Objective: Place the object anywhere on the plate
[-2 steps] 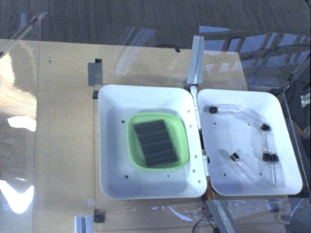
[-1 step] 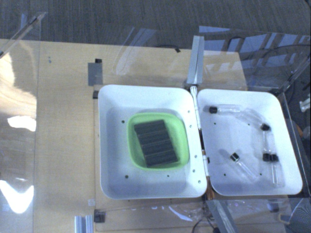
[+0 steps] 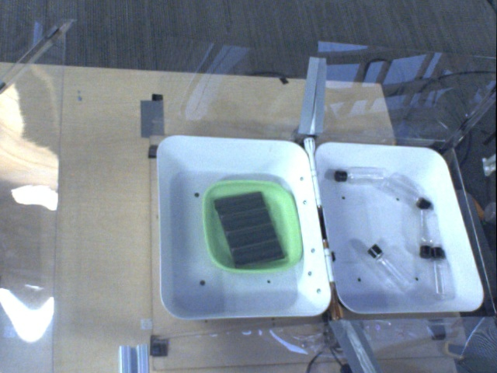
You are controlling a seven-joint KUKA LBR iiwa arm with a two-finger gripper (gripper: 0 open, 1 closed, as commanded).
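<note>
A light green square plate (image 3: 214, 208) sits in the middle of the left white bin (image 3: 178, 208). A dark grey ribbed rectangular block (image 3: 248, 229) lies flat on the plate, turned slightly off square and inside the plate's rim. The right white bin (image 3: 458, 286) holds several clear plastic tubes with black caps: one near the far left corner (image 3: 359, 176), one along the right side (image 3: 426, 225), one near the middle (image 3: 384, 259).
Both bins rest on a pale wooden bench (image 3: 93, 208). A grey metal bar (image 3: 314, 95) stands behind the seam between the bins. Clear panels and cables sit at the far right.
</note>
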